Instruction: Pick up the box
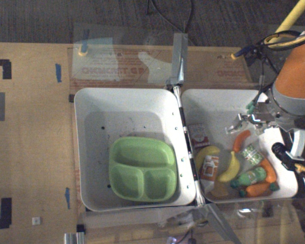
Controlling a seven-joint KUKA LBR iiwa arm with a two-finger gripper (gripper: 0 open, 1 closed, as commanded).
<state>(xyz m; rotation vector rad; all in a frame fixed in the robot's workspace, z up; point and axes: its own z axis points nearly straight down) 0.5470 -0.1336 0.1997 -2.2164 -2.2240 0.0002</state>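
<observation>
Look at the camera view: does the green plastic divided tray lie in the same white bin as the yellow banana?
No. The green plastic divided tray lies in the left white bin, while the yellow banana lies in the right white bin.

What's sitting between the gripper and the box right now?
In the camera view, a banana lies between the gripper and the box, with an orange carrot nearer the gripper.

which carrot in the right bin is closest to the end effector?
The upper carrot, standing slanted just below the end effector. The other two carrots lie lower, by the green bottle at the bin's front edge.
</observation>
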